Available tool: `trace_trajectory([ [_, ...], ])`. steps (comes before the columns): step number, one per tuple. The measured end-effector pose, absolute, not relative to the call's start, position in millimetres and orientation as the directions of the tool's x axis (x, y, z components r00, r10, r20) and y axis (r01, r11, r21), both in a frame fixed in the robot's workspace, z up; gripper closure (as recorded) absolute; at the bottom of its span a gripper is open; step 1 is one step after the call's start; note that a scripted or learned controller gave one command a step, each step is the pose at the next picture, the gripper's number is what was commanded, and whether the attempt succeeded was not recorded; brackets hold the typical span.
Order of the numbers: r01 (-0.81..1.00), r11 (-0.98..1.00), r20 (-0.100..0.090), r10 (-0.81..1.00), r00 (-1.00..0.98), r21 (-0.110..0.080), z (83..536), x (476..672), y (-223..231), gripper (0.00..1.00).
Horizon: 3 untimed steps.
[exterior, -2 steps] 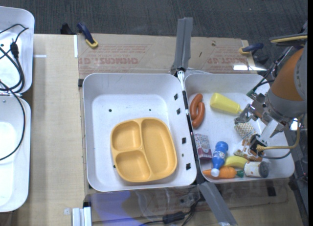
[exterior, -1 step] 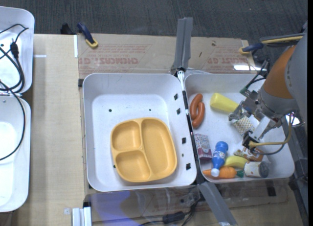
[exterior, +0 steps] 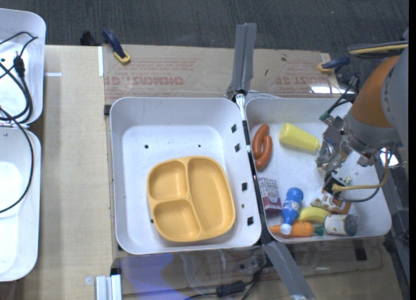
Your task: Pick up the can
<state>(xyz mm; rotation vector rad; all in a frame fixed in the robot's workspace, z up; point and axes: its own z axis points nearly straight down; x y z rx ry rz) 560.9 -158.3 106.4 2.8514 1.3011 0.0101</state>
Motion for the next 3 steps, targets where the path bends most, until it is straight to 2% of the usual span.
trace_trajectory([
  [1,0.986,-0.167,-0.002,0.986,0.167,-0.004,198.9,545.4,-125.6,1.0],
  [2,0.986,-0.167,-0.002,0.986,0.167,-0.004,199.0,545.4,-125.7,0.0],
  [3,0.979,-0.205,0.0,0.979,0.205,0.008,96.3,539.4,-181.5,0.0],
])
